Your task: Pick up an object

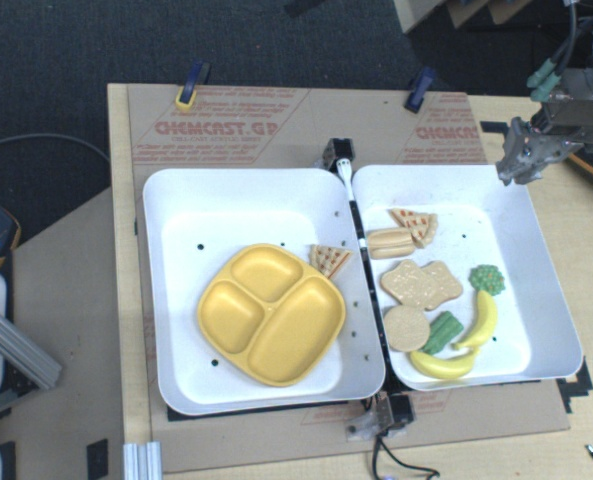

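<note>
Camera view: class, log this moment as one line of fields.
gripper: above right bin's far right corner, nothing seen held | banana, broccoli: in right bin | yellow plate: in left bin

Robotics lab test station, not home or kitchen. Evidence: two white bins (176, 268) butted side by side on board (276, 118) still wearing printed protective film, board held by spring clamps (189, 86) at rear edge. Aluminium extrusion frame (11, 348) at left. Loose cables on dark carpet (76, 38). Contents are plastic toy food (446, 343) and yellow divided plate (271, 313).
</note>
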`<action>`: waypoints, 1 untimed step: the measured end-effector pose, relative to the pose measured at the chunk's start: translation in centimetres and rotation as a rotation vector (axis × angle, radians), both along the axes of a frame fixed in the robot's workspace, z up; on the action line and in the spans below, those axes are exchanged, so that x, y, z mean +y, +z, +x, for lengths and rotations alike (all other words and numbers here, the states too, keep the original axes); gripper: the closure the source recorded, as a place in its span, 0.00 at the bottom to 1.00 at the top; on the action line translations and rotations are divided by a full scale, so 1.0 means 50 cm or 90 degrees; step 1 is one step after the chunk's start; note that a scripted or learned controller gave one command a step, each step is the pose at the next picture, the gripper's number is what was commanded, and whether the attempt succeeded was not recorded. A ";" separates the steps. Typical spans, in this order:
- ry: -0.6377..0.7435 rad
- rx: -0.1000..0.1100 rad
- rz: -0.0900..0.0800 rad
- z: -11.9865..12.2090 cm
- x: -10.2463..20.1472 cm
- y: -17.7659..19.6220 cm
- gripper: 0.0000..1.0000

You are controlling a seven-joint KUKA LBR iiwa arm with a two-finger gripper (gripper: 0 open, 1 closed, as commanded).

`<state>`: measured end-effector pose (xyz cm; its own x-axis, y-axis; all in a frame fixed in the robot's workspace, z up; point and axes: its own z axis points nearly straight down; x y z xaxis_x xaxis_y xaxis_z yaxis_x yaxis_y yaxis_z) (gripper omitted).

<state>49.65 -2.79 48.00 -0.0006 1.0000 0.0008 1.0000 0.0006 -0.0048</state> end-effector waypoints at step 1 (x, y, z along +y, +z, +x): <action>-0.001 -0.009 -0.001 0.007 -0.022 0.117 1.00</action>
<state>49.98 -3.90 53.87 0.0010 1.0000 -0.0011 1.0000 -0.0010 0.0086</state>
